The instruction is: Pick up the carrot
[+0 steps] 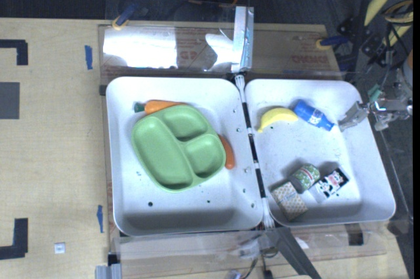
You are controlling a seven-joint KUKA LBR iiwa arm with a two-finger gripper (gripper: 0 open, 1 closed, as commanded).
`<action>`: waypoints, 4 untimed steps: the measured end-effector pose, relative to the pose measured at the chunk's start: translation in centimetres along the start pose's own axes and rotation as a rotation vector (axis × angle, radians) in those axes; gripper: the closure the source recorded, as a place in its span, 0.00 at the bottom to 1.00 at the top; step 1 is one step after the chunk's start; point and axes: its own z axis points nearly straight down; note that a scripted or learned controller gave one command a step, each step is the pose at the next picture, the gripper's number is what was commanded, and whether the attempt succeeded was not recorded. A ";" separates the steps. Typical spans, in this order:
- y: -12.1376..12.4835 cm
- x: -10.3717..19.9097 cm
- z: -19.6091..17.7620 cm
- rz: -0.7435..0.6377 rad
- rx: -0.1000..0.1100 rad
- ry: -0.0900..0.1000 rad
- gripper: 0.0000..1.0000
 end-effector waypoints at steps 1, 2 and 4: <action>4.4 1.2 12.4 -0.282 -0.007 -0.002 0.00; 7.7 2.7 9.8 -0.584 -0.006 -0.004 0.00; 3.6 0.6 12.4 -0.810 -0.007 -0.005 0.00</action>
